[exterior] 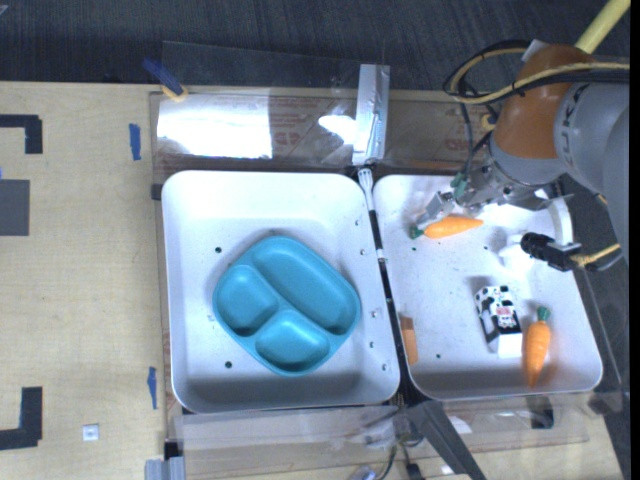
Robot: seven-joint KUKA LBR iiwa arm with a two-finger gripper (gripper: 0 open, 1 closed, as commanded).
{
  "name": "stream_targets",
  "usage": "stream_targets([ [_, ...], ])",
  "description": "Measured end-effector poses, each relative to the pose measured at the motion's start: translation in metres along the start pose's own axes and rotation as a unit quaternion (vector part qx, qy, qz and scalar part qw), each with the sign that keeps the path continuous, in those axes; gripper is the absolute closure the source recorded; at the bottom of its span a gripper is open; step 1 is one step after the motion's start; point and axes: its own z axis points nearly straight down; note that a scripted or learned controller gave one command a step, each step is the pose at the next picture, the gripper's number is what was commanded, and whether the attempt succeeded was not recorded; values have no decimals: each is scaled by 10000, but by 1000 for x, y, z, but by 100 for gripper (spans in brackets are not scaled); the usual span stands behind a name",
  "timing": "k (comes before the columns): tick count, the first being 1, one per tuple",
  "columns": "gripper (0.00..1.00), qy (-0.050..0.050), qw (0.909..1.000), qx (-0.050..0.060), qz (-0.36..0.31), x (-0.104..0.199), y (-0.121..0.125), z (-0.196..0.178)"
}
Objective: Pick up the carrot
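Two carrots are in the right bin [590,368]. One orange carrot [452,228] lies crosswise near the bin's back left, its green end pointing left. The other carrot [537,348] lies along the front right wall with its green top pointing away from the front edge. My gripper [452,200] reaches in from the upper right and sits directly over the back carrot, touching or nearly touching its top side. The wrist blocks the view of the grip, and I cannot tell whether that carrot rests on the bin floor.
A small black-and-white cow toy [497,314] sits left of the front carrot. A small orange piece [408,338] lies by the right bin's left wall. The left bin [190,208] holds a blue divided tray [287,303].
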Motion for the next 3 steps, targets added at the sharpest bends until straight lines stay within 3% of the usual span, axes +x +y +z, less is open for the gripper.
stream_targets([
  [1,0,28,9908,43,-1351,2,-23,2],
  [2,0,34,9996,110,-261,19,-64,11],
  [3,100,16,9996,82,-258,18,-62,-1],
])
